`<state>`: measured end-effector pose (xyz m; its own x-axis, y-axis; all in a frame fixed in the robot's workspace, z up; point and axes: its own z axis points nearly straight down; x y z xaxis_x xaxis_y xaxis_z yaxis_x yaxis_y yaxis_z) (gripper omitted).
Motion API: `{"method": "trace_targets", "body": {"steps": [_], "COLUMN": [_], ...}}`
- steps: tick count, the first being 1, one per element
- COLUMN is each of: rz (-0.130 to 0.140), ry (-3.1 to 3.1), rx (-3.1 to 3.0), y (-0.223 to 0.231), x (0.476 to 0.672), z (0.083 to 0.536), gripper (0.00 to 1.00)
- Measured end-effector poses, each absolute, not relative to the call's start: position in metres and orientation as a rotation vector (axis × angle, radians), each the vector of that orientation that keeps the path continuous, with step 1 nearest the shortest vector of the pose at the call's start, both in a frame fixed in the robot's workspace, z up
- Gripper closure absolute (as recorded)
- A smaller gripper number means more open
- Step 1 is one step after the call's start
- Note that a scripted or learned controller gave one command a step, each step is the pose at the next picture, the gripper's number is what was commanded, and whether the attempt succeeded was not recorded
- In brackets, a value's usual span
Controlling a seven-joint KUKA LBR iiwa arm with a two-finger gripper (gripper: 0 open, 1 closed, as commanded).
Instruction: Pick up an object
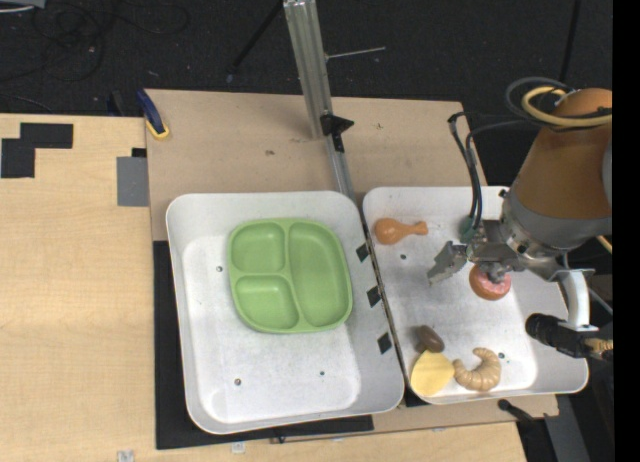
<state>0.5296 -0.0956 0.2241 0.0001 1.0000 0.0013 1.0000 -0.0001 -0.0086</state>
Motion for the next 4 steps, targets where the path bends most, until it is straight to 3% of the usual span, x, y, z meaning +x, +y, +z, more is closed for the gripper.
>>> {"method": "trace_targets", "body": {"steps": [2, 3, 4], "rz": [0.007, 0.006, -0.002], "ry": [-2.213, -2.21, -2.223], "rx": [-2.218, -2.225, -2.222], "y": [-0.094, -0.095, -0.091], "x": [0.523, 0.524, 0.519], "z": [0.114, 0.126, 0.172], "gripper": [0.0, 1.0, 1.0]}}
